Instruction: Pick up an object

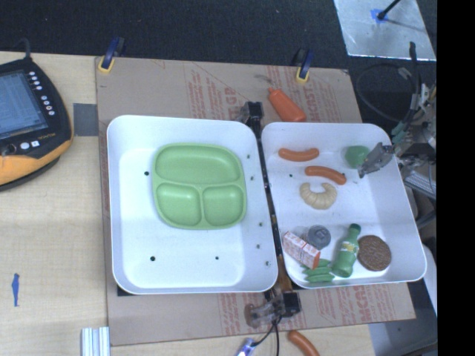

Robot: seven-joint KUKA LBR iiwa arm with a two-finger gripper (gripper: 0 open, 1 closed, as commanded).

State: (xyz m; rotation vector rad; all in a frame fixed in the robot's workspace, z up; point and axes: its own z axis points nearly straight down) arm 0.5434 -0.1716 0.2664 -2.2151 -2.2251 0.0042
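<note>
Gripper (373, 162) sits at right bin's (404, 199) far-right rim, just beside the green lump (356, 155); jaw state can't tell, too small. You want approach centred over lump, clear of rim and nearby sausage (325, 173), descend straight.

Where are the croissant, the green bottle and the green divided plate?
croissant (318, 194): camera view, middle of its curved body.
green bottle (346, 252): camera view, middle of its body.
green divided plate (199, 185): camera view, ridge between its compartments.

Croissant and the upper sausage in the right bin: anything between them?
Yes. In the camera view a second sausage lies between the croissant and the upper sausage, just above the croissant.
</note>
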